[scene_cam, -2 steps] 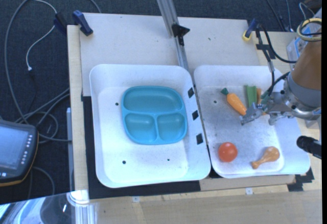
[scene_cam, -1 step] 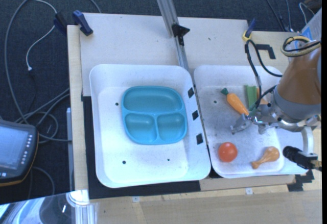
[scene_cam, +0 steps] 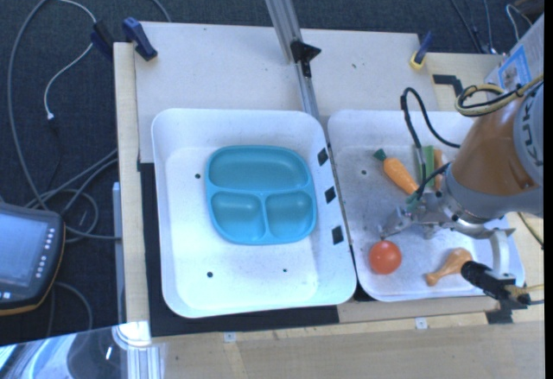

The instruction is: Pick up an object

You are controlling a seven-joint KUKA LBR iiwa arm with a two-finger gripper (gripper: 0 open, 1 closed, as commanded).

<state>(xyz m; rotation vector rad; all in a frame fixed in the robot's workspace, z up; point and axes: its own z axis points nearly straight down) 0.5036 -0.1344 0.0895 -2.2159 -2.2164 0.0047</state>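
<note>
White plastic forms two shallow bins side by side on your counter (scene_cam: 259,49), seen from a camera fixed above.

The left bin (scene_cam: 173,196) carries a blue divided plate (scene_cam: 259,193) near its middle.

The right bin (scene_cam: 363,131) carries four items: an orange carrot (scene_cam: 398,173) toward its far side, a green stick-shaped piece (scene_cam: 426,163) just beside the carrot, a red tomato (scene_cam: 385,257) near the bin's near-left corner, and a tan drumstick-shaped piece (scene_cam: 449,266) along the near edge.

Your grey arm (scene_cam: 492,161) with its orange band reaches in from the counter's right edge and hangs over the middle of the right bin. The end effector (scene_cam: 413,217) sits low, between the carrot and the tomato. You cannot tell from this angle how far apart its jaws stand, and no item appears to be caught in them.

Judging by this, the pick is not yet done: every item appears to lie on the bin floor, so closing on one and lifting it are left. The tomato and carrot are the nearest candidates.
</note>
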